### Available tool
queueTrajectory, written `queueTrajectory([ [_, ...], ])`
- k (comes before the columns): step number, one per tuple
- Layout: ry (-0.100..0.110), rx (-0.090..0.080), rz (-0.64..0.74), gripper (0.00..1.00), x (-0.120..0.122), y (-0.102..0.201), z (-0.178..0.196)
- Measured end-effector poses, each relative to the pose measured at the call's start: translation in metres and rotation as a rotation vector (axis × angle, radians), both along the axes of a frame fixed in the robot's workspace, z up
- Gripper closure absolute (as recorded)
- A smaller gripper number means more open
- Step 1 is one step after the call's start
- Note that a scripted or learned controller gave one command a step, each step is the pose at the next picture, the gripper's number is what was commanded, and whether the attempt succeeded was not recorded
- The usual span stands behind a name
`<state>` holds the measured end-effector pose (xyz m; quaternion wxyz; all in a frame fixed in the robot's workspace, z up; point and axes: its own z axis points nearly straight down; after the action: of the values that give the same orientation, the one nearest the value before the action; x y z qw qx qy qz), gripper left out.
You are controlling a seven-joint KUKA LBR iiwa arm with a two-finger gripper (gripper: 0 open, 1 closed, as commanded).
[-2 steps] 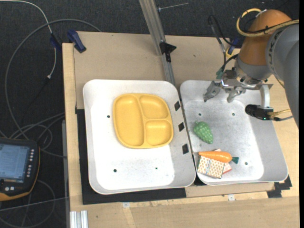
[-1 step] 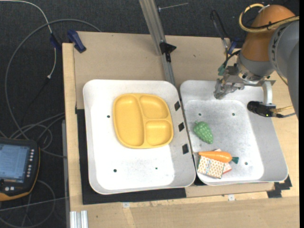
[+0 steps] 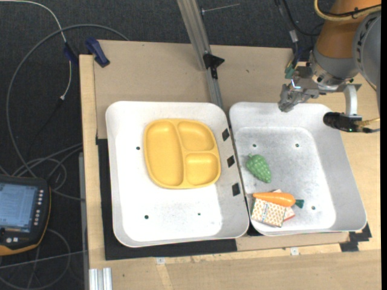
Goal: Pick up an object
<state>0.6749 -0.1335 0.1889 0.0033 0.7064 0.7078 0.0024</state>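
Green toy (image 3: 259,167): lies loose on right bin (image 3: 338,162) floor, well below and left of pincer (image 3: 289,101). Carrot (image 3: 275,198) and patterned packet (image 3: 268,212) farther down, touching each other. Pincer hangs above bin's far rim, likely pre-descent; fingers apart or together, cannot tell. Yellow tray (image 3: 181,153) far left, other bin.

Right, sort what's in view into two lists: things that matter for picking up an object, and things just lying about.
For the job:
- gripper, above the right bin's far rim
- right bin
- green leafy toy
- orange carrot
- small patterned box

Lying about:
- yellow divided tray in the left bin
- handheld screen off the bench
- blue clamp
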Motion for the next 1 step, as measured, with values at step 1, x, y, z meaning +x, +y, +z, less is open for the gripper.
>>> queueTrajectory([
  [1, -0.001, 0.000, 0.000, 1.00, 0.0017, 0.0002, 0.0555],
])
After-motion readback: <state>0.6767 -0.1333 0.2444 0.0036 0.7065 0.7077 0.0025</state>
